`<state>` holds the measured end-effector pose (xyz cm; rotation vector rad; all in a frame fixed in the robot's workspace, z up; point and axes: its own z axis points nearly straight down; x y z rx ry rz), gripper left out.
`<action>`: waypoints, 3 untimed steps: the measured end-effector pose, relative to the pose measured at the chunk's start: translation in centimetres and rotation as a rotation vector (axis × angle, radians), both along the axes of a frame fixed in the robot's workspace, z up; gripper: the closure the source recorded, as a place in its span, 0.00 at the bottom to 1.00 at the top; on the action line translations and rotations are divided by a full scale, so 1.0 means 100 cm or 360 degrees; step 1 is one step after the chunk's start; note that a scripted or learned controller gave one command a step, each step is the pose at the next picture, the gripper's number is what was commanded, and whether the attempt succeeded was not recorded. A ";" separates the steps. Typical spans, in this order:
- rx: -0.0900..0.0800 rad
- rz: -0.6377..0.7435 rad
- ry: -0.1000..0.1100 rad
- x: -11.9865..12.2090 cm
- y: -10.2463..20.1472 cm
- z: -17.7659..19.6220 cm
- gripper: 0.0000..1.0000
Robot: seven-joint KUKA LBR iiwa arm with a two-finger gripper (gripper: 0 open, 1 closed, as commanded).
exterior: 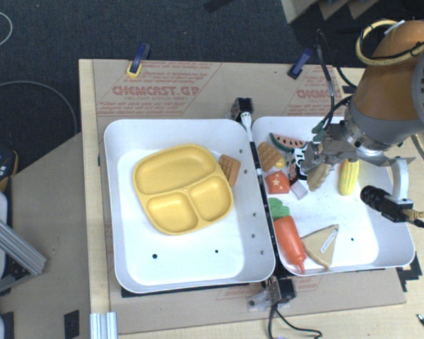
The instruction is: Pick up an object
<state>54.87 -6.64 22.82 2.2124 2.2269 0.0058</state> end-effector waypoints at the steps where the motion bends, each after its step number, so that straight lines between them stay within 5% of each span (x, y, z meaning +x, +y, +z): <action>1: 0.0000 -0.0002 -0.0001 0.053 0.033 -0.004 1.00; 3: -0.0003 -0.0011 0.0000 0.067 0.037 0.002 1.00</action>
